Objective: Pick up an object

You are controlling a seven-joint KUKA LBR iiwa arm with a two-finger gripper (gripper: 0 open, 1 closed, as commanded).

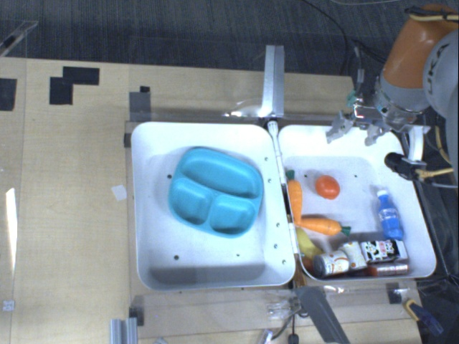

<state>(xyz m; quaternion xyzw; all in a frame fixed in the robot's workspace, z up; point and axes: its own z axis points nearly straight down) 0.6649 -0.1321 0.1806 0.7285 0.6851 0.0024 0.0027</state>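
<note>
Claw (356, 129) hangs over the far edge of the right bin (358, 165), fingers splayed wide, nothing between them. I pick the orange tomato (328, 186) as target: it sits nearer me than the claw and slightly left, apart from it, on bare bin floor. Round, so no long axis to match. Blue bottle (389, 218) lies nearer me and to the claw's right, long axis running toward me. Carrot (320, 226) and cartons crowd the near wall, well apart. Tomato looks the shortest descent.
</note>
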